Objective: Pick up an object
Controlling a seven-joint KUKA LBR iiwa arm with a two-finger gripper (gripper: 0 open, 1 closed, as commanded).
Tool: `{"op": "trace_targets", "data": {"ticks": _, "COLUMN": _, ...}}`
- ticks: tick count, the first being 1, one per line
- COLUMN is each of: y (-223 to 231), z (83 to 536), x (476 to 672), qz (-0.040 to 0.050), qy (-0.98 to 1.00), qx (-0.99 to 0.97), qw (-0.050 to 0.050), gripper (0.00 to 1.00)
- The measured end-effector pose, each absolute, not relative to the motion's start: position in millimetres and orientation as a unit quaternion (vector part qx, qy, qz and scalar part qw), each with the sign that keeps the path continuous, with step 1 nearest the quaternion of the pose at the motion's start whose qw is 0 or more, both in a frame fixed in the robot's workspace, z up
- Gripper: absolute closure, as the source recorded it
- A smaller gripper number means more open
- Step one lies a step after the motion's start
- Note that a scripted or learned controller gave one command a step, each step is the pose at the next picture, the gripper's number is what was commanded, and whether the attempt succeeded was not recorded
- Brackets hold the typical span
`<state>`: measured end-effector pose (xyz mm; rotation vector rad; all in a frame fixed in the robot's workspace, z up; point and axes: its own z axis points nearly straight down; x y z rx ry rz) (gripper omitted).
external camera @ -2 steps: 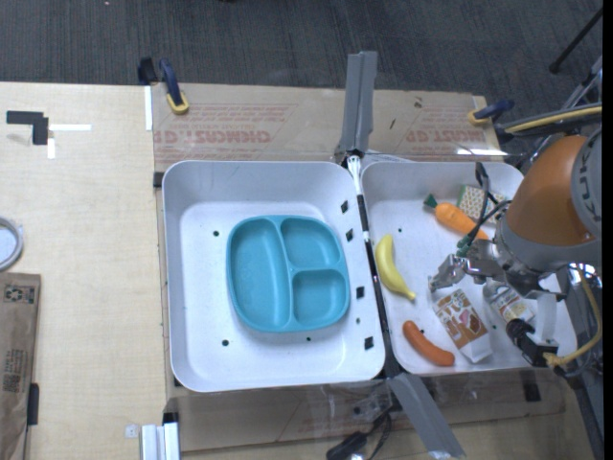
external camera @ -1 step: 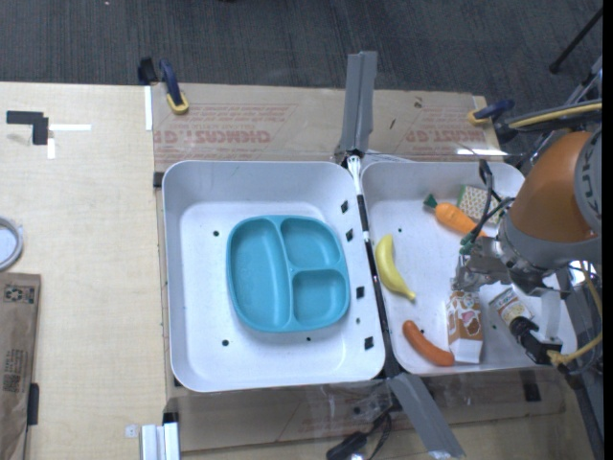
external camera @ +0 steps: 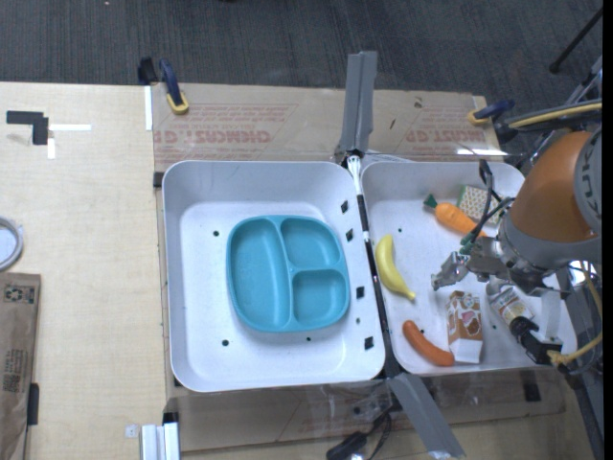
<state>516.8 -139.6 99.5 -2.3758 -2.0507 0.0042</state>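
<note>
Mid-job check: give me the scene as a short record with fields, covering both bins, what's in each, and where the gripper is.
left bin: holds a blue divided plate, lying flat near the middle
right bin: holds a banana, a carrot, a sausage, a small carton
banana: near the bin's left wall
carrot: toward the far side
sausage: near the front edge, beside the carton
gripper: over the right bin, between banana and carton
holding: nothing seen between the fingers
</note>
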Motion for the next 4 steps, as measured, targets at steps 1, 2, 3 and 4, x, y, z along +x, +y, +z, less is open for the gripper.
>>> {"op": "trace_targets", "data": {"ticks": 1, "y": -140.3, "z": 107.9, "x": 516.6, "qz": 0.0019, "qy": -0.652, "qx": -0.758, "qw": 0.002, "gripper": 1.0}}
{"op": "trace_targets", "data": {"ticks": 2, "y": -116.9, "z": 90.5, "x": 493.4, "qz": 0.0015, "qy": -0.51, "qx": -0.86, "qw": 0.001, "gripper": 1.0}}
{"op": "trace_targets", "data": {"ticks": 3, "y": -117.0, "z": 90.5, "x": 493.4, "qz": 0.0016, "qy": -0.51, "qx": -0.86, "qw": 0.001, "gripper": 0.0}}
{"op": "trace_targets", "data": {"ticks": 4, "y": -114.5, "z": 90.5, "x": 553.4, "qz": 0.0023, "qy": -0.433, "qx": -0.901, "qw": 0.001, "gripper": 0.0}}
